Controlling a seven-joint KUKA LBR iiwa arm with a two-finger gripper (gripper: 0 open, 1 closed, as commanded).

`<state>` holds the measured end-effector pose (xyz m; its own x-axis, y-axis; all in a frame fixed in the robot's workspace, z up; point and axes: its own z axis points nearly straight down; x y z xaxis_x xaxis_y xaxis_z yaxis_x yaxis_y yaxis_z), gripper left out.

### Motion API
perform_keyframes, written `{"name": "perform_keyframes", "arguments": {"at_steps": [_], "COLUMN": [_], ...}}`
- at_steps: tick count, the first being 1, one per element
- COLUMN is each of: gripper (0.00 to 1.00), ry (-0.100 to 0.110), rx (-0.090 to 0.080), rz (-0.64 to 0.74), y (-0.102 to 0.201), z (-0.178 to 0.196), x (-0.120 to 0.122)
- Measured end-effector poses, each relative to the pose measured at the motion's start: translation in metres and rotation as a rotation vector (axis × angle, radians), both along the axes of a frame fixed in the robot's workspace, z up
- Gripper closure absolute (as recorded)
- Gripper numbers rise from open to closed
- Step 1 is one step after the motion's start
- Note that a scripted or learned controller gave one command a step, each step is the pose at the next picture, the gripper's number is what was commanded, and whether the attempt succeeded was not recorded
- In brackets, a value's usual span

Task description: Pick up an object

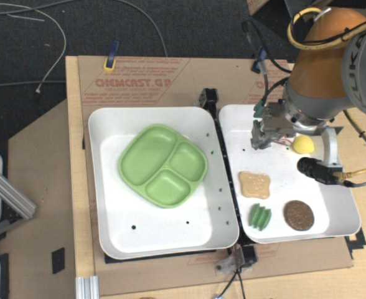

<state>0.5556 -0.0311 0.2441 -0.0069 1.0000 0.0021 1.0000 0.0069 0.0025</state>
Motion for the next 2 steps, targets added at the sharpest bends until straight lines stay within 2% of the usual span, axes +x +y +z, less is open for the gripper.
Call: {"name": "perform_keyframes", "arguments": {"at_steps": [1, 2], "gripper": [1.0, 1.0], "ry": [0.0, 0.002], "rx": [0.0, 0.0], "rz": [0.0, -0.001], "y": [0.059, 0.108], "z": [-0.002, -0.023], "x": [0.025, 0.046]}}
